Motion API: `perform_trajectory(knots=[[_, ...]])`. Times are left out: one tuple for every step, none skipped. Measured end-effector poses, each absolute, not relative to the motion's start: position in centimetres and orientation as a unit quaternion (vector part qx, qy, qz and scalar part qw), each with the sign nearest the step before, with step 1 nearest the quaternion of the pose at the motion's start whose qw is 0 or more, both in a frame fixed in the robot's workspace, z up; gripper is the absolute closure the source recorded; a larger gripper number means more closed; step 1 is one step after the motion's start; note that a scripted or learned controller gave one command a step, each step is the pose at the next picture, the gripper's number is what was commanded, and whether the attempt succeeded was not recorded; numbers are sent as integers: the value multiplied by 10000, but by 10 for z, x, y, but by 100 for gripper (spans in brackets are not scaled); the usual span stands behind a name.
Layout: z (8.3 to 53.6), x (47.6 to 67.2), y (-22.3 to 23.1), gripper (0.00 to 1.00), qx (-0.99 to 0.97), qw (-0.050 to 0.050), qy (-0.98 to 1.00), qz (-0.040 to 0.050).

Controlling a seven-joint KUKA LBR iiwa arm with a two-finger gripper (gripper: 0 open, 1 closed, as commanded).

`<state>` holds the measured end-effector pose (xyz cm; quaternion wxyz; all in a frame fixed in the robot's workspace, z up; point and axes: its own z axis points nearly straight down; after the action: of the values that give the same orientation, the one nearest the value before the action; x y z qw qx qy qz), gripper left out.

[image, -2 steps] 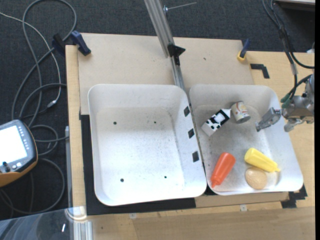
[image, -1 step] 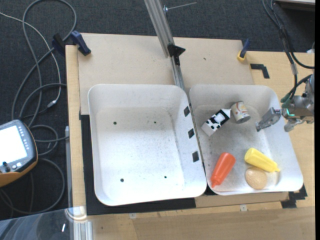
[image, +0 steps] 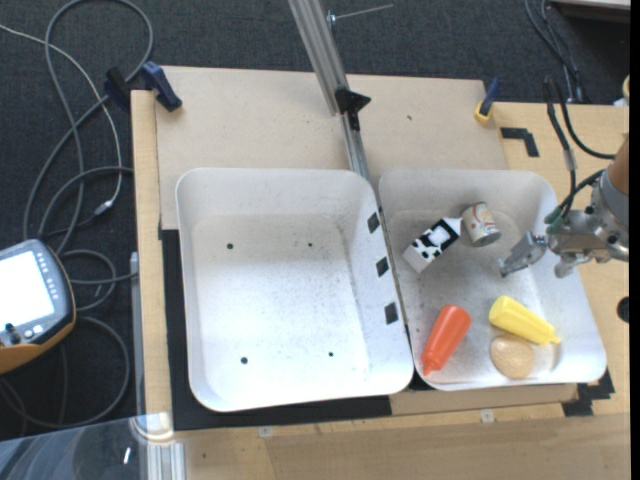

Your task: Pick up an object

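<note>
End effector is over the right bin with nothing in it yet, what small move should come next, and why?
Probably a short move toward the near wall and down onto the yellow object. The end effector hangs above the right bin just beyond that object, which lies apart from the orange carrot.

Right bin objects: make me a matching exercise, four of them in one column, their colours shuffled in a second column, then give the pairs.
Column one:
1. carrot-shaped toy
2. corn-shaped toy
3. small box
4. rounded lump

Column two:
A. black and white
B. tan
C. orange
D. yellow

Pairs: 1-C, 2-D, 3-A, 4-B.

All four lie in the right bin; the gripper is above them, near the bin's right side.
</note>
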<state>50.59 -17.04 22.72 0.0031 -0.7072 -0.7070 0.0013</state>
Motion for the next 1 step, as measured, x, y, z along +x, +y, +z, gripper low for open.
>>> perform_trajectory(knots=[[169, 500, -178, 0, -7076, 39, -7066, 16]])
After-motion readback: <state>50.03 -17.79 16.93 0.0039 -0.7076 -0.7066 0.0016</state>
